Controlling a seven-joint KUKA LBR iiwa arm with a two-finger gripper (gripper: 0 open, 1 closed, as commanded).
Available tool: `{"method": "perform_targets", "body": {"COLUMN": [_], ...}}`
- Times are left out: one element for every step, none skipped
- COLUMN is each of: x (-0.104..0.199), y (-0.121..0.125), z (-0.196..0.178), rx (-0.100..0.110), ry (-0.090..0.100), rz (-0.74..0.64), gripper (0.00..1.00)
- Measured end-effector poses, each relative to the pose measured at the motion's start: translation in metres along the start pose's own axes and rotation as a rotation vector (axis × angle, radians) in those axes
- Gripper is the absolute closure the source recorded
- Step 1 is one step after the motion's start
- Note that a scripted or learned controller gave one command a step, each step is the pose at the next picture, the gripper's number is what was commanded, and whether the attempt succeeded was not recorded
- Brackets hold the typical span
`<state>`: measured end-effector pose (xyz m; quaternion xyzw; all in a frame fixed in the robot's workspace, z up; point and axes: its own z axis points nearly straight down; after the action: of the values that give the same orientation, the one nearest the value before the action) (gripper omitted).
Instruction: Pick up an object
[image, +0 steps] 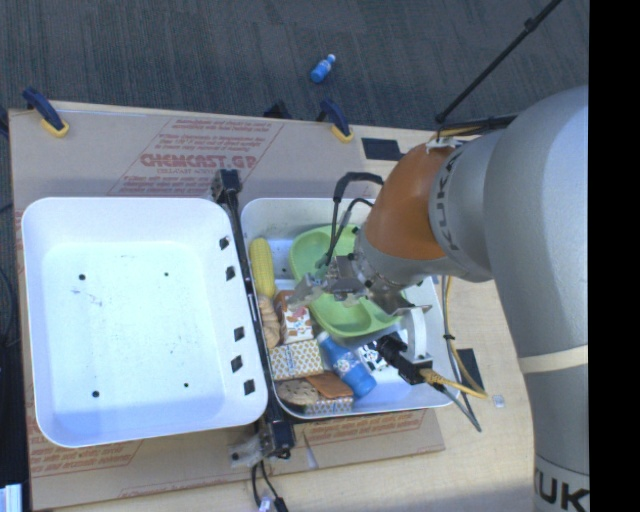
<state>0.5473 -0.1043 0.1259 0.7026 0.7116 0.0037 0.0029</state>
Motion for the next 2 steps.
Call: {"method": "perform_targets", "body": {"x": [-0.003, 0.005], "y": [0.022, 0.024], "z": [0.017, 0.005], "rx": [-0.009, -0.005], "ry": [-0.004, 0.011], "rz": [0.006, -0.004], "gripper": [0.0, 1.0]}}
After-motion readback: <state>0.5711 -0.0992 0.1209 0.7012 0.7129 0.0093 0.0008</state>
